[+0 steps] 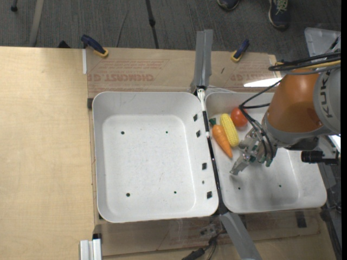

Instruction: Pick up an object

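In the right bin [282,196] lie an orange carrot [222,138], a yellow corn cob [229,130] and a red tomato [239,116], grouped at the bin's upper left. My gripper [245,160] hangs over the right bin just right of and below the carrot and corn. Its fingers point down and to the left toward the bin floor. Nothing shows between them. The arm's orange band [295,104] covers the bin's upper right part.
The left bin [149,155] is a shallow white tray beside the right one, parted by a black-clipped rim [209,145]. Clamps [95,45] sit at the cardboard's far edge. Wooden bench lies to the left.
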Controlling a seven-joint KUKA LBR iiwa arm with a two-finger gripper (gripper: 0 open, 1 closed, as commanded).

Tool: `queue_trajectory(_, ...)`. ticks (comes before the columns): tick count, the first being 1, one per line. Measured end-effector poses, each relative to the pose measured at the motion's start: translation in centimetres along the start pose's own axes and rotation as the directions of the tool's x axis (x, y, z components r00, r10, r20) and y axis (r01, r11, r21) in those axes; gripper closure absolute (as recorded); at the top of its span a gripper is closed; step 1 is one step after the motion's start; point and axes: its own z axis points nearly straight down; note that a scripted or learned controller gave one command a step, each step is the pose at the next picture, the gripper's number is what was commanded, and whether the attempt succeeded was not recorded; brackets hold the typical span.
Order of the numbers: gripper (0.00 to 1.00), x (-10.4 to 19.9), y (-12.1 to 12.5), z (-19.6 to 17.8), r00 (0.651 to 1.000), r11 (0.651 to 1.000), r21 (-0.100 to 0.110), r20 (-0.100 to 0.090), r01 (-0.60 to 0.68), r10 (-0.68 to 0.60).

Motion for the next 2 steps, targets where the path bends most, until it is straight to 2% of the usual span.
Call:
queue_trajectory(1,0.0,-5.9,3.1,-0.1,0.996,0.996,-0.001,0.005,0.092,-0.092)
queue_trajectory(2,0.0,-9.2,5.7,-0.2,0.99,0.99,-0.002,0.004,-0.138,0.138)
